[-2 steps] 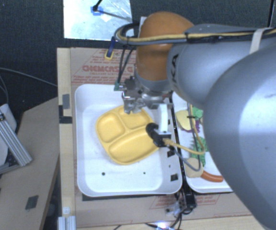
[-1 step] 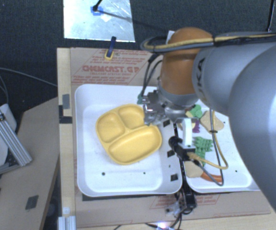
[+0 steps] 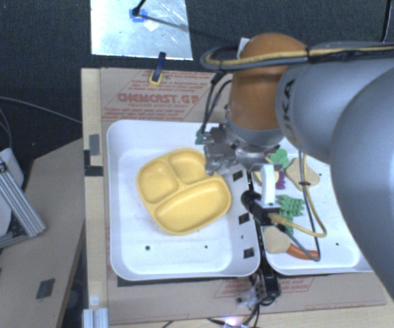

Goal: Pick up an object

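- A yellow divided tray (image 3: 183, 198) lies in the left white bin (image 3: 125, 251), tilted, toward the bin's right side.
- The grey arm (image 3: 361, 135) reaches in from the right, its gripper (image 3: 219, 157) low over the tray's upper right rim, perhaps touching it.
- Whether its grasp is open or closed cannot be told here.
- The right bin (image 3: 344, 255) holds green toys (image 3: 289, 207) and an orange piece (image 3: 301, 251).

Divided plate (image 3: 183, 197) lies in left bin (image 3: 125, 251).
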Motion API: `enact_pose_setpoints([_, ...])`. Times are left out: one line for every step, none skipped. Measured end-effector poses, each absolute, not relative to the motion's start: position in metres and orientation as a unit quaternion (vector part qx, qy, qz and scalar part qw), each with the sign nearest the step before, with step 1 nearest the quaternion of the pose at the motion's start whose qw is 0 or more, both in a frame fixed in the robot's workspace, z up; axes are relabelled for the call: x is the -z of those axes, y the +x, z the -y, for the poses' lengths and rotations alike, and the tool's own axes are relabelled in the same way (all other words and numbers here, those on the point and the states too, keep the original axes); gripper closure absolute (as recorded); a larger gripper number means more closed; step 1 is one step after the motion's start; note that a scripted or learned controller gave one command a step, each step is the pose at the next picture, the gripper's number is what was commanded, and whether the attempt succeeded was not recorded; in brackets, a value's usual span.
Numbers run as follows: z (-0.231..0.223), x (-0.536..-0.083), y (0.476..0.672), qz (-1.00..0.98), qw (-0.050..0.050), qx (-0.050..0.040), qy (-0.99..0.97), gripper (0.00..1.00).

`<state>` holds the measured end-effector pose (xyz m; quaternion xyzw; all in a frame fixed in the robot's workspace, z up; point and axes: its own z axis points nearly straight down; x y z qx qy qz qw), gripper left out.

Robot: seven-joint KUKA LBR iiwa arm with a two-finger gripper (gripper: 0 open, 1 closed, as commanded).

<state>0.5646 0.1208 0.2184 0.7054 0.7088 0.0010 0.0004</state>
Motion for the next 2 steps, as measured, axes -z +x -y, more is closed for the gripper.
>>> enact_pose_setpoints([-0.137, -0.341, 0.509, -0.71, 0.002, -0.0064, 0.704, 1.0])
enact_pose_setpoints([-0.15, -0.409, 0.504, -0.709, 0.002, -0.0045, 0.705, 1.0])
